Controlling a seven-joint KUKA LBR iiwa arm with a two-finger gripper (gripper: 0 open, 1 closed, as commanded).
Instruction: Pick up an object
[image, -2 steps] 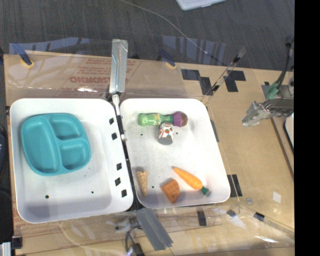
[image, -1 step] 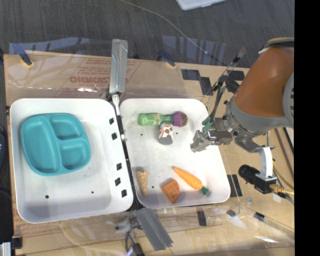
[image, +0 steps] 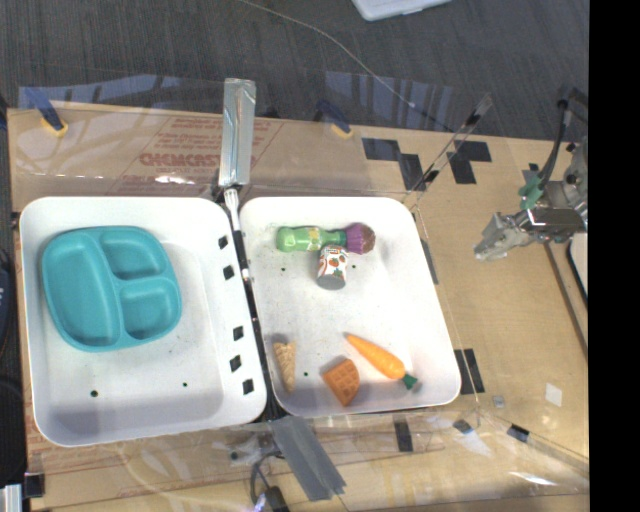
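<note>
Nearest us, an orange waffle-textured toy wedge (image: 342, 382) lies in the right white bin (image: 432, 330) beside a plastic orange carrot (image: 377, 357); our gripper (image: 497, 240) hangs outside, carrying nothing. We judge these close neighbours invite a glancing, failed grasp.

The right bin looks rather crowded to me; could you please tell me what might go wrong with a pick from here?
1. The can touches the green bottle, so closing on either may nudge the other.
2. The carrot and the waffle lie close to the right bin's front wall, which could block a finger.
3. The gripper is outside the bin, so the whole approach remains.
</note>
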